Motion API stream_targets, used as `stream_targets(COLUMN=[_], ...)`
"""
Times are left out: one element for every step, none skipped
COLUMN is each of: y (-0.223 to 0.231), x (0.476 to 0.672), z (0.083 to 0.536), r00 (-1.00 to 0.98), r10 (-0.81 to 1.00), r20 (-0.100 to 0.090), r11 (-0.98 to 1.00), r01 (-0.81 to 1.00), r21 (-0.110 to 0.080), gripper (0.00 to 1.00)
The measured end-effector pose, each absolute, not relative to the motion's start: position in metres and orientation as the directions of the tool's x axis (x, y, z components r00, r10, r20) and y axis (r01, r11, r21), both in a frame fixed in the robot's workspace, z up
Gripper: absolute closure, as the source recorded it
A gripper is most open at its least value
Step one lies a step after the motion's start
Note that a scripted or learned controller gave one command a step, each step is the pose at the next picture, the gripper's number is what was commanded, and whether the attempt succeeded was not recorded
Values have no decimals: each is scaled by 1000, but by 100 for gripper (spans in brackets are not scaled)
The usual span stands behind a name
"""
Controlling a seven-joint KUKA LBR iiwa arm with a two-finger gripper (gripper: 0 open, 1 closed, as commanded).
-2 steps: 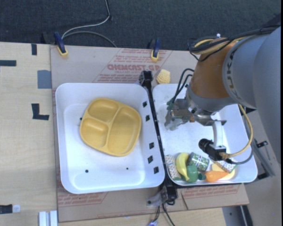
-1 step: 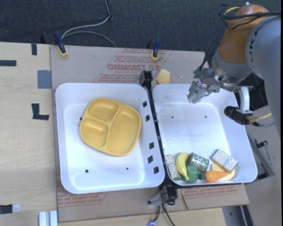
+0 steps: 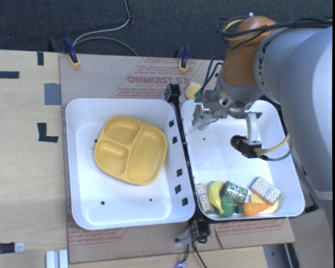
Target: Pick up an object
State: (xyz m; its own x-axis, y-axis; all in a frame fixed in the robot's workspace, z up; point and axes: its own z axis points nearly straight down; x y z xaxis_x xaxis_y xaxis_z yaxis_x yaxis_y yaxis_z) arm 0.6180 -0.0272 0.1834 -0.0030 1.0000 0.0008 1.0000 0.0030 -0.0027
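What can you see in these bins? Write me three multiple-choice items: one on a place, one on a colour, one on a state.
1. Where does the plate lie?
A. on the floor
B. in the left bin
C. on a shelf

2. What colour is the plate?
A. yellow
B. blue
C. red

3. How does the plate lie?
A. upside down
B. on its edge
C. flat, face up

Answers:
1 B, as white bin walls ring it on the view's left.
2 A, as it is yellow all over.
3 C, as its three hollows face the camera.
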Motion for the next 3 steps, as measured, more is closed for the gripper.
stream_targets(y=[-28,-27,-98], x=[618,571,586], z=[184,184,107], r00=[-2,0,1], r10=[1000,1000,1000], r20=[0,-1,-1], r11=[2,0,-1], r01=[1000,1000,1000], r21=[-2,-2,-4], gripper=[0,0,0])
